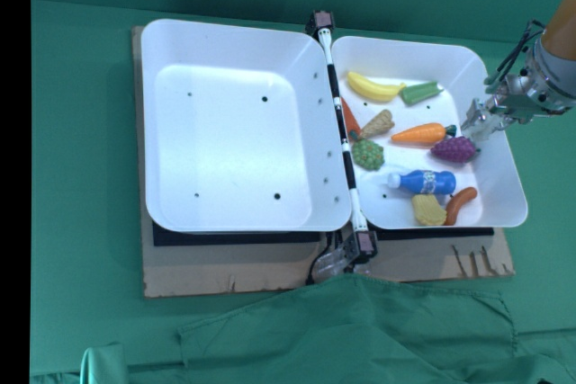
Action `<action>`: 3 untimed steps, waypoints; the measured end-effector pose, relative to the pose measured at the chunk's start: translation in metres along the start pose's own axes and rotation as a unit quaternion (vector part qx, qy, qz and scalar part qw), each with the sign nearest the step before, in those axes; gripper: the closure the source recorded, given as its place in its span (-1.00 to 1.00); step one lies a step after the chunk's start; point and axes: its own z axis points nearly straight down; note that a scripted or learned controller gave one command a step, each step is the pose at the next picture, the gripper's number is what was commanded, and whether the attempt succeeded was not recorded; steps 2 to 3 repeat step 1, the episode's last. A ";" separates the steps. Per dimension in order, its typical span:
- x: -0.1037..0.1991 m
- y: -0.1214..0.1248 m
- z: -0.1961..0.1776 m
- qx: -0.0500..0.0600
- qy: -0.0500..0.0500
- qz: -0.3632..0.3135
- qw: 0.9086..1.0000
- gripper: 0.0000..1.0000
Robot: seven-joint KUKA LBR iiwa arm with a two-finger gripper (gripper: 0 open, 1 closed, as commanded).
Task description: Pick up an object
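Observation:
The right bin [493, 184] holds several toy foods: a yellow banana [373, 86], a green pepper [419, 91], an orange carrot [423, 134], purple grapes [454, 148], a blue bottle [425, 183], a tan corn cob [378, 123], a green cluster [367, 155], a yellow piece [429, 210] and a red sausage [460, 204]. My gripper [479, 125] hangs at the bin's right side, just above and right of the grapes, close to the carrot's leafy end. Nothing shows between its fingers.
The left bin [180, 58] sits beside the right one, joined along a black-and-white divider [340, 126]. Another orange carrot [348, 116] lies against that divider. Both bins rest on a cardboard sheet [225, 270] over green cloth, which is folded at the front.

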 end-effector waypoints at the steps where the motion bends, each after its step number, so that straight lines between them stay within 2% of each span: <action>1: -0.003 0.005 -0.066 -0.001 0.000 0.000 1.000 1.00; 3: -0.003 0.005 -0.066 -0.001 0.000 0.000 1.000 1.00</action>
